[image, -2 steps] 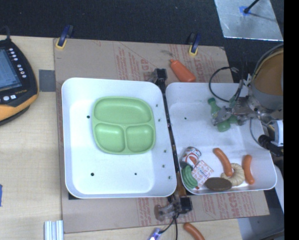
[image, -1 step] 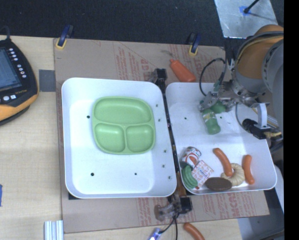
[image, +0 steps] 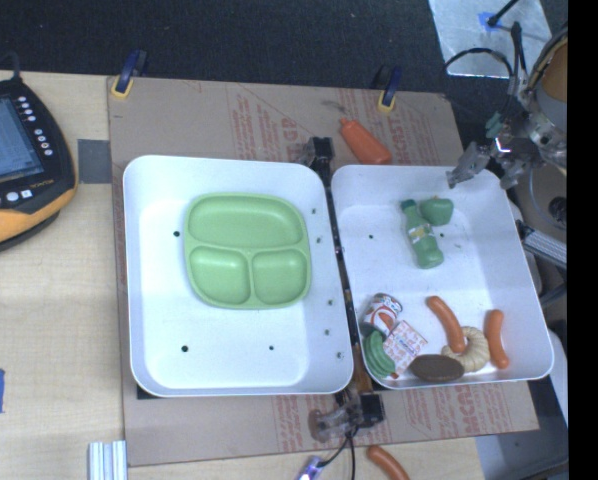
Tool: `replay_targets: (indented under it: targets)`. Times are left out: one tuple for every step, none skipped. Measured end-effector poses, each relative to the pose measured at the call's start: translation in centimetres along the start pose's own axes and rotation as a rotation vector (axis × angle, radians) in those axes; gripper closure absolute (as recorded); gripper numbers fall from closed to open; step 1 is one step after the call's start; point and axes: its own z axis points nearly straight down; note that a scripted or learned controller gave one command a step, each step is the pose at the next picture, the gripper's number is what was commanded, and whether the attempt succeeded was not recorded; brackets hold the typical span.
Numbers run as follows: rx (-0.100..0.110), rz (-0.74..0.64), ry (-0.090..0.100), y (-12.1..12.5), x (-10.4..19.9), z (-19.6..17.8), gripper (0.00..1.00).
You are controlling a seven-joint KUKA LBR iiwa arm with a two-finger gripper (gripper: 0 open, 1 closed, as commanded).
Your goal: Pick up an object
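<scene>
My gripper [image: 469, 168] hangs over the far right corner of the right bin [image: 509, 258], with nothing visibly held. A green bottle [image: 424, 236] lies just below and left of it, beside a small green piece [image: 438, 210]. At the bin's near end lie two orange sausages [image: 445, 322] [image: 495, 337], a tan ring-shaped piece [image: 474, 344], a dark brown oval [image: 437, 368], a red-and-white packet [image: 403, 341], a small can [image: 384, 312] and a green round item [image: 376, 354].
The left bin [image: 159, 348] holds a green divided plate [image: 247, 249]. An orange carrot [image: 364, 142] lies outside the bins at the back, and another orange piece [image: 389, 461] lies at the front. A teach pendant [image: 19, 163] rests at far left.
</scene>
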Motion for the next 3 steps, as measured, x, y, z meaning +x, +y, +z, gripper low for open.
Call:
replay_targets:
  targets:
    - [0.007, -0.002, 0.002, -0.2, 3.7, 11.6, 0.00]
    - [0.004, -0.004, 0.000, -3.1, 9.9, 11.4, 0.00]
    - [0.006, -0.005, -0.001, -3.1, 9.8, 10.4, 1.00]
